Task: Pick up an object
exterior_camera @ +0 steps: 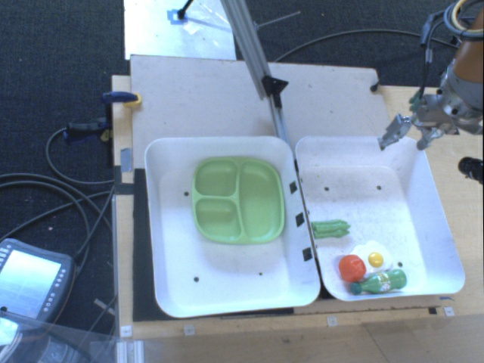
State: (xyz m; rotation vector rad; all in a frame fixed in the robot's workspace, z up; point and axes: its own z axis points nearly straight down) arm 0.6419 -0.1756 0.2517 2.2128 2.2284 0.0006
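Observation:
My gripper (408,134) hangs open above the far right corner of the right bin (363,180), with nothing between its fingers. Well below it, toward the bin's near side, lie a green pea pod (330,228), a red tomato (351,268), a fried egg (373,257) and a green bottle (380,281) on its side. The tomato, egg and bottle huddle together at the near edge. The pea pod lies against the bin's left wall.
The left bin (174,271) holds a green divided plate (237,200). A slanted metal pole (249,44) crosses above the seam between the bins. Cables and a pendant (26,286) lie off the bench to the left.

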